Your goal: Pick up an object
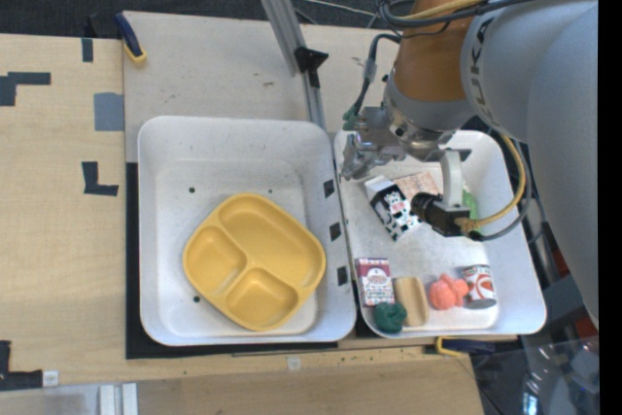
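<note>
Green pom-like lump is sitting at the right bin's near edge, beside one maroon carton, one tan block, one orange lump, one can. One cow-print carton is lying mid-bin. One yellow tray is occupying the left bin. Tool is hovering over the right bin's far-left corner; opening: can't tell.

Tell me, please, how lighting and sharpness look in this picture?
Camera view: even, soft light, faint shadows; mild glare on the orange band; the yellow tray is fairly sharp, while the small items by the claw are soft and hard to read.
</note>
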Controlling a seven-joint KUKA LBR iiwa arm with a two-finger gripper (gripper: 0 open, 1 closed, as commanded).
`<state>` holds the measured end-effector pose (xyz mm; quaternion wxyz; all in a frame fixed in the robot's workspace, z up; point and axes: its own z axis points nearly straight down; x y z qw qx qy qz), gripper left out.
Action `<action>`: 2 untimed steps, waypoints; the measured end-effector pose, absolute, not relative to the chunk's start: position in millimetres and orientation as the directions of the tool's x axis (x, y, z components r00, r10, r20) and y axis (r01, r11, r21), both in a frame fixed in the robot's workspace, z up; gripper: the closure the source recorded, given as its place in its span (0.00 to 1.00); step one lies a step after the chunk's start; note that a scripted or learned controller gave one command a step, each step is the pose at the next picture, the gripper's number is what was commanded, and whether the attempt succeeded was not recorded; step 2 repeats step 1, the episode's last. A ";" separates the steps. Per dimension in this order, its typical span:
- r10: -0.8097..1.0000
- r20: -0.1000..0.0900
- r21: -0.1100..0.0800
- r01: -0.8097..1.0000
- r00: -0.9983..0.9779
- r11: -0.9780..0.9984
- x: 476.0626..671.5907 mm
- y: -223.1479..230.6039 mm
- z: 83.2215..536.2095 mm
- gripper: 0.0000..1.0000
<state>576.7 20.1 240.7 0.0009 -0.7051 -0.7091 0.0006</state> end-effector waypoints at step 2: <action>1.000 0.001 -0.002 1.000 -0.007 0.007 590.8 78.9 230.8 1.00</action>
